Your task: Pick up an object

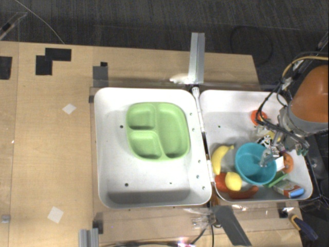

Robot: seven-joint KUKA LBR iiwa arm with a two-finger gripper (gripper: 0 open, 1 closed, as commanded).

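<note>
The gripper (pixel 266 157) hangs over the blue bowl (pixel 254 163) in the right bin (pixel 226 104), reaching into its hollow; whether it grips anything I cannot tell. A banana (pixel 219 158) lies just left of the bowl. The left bin (pixel 110 153) holds a green divided tray (pixel 157 130).

One fixed camera looks down at a slant on my table (pixel 46 153) from above, far enough back to take in both bins; my arm (pixel 311 99) enters at the frame's right.
</note>
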